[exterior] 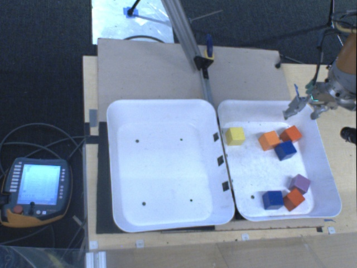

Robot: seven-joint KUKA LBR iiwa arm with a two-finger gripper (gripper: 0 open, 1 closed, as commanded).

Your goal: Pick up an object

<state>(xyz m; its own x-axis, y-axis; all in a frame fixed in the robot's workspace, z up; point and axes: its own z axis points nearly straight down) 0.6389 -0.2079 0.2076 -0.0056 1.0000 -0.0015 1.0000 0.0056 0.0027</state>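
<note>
The right bin (245, 205) holds several small blocks: a yellow one (235, 135) near its left wall, two orange ones (269, 140) (290, 133) with a blue one (285, 150) beside them, and a purple (300, 183), an orange (294, 199) and a blue block (273, 199) near the front. My gripper (304, 110) hangs above the bin's back right corner, apart from the blocks. Its two fingers (292, 109) stand spread with nothing between them.
The left bin (167, 161) lies beside the right one. A slanted metal pole (184, 27) with a clamp crosses the back of the bench. A teach pendant (36, 191) lies on the floor at the left.
</note>
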